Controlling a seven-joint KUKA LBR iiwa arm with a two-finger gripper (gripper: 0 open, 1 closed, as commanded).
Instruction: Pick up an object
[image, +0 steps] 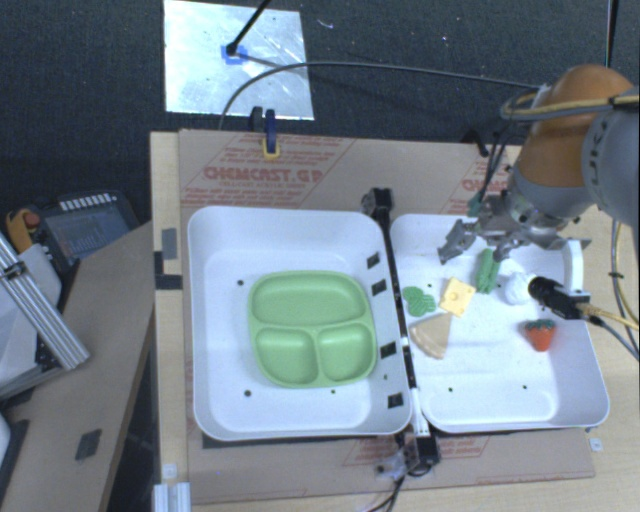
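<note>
My gripper (484, 246) hangs over the back part of the right bin (500, 400), with its grey fingers (455, 244) spread open and nothing between them. Just below and in front of it lies a long green piece (487, 270), with a small white object (514, 289) beside it on the right. A yellow square (458, 297), a small green leafy piece (418, 298) and a tan wedge (432, 336) lie to the left of these. A red and green strawberry-like toy (541, 335) sits near the right wall.
The left bin (220, 300) holds a green divided plate (308, 328). A black divider (390, 300) runs between the two bins. The front half of the right bin is bare white floor.
</note>
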